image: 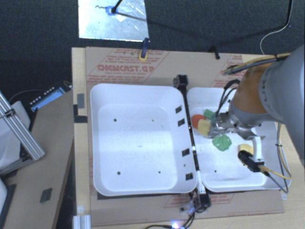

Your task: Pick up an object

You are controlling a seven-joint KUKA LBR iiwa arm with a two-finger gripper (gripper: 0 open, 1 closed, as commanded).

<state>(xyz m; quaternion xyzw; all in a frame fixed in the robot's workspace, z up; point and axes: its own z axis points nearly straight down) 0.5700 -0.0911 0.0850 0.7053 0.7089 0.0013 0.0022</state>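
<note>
Under arm (pixel 267 92), gripper (pixel 220 128) seemingly hidden

Even, fairly bright overhead light, no hard shadows. White bins (pixel 138 137) close to blown out, left one reads flat with faint shading along its walls. Soft shadow under the arm (pixel 281 89) on the right bin's far side. Foil sheet (pixel 112 12) beyond the bench's far edge shows patchy glare. Dark floor (pixel 38 32) is noisy, little detail. Overall soft, low resolution; small objects in the right bin smear. Arm near the right edge slightly blurred.
</note>
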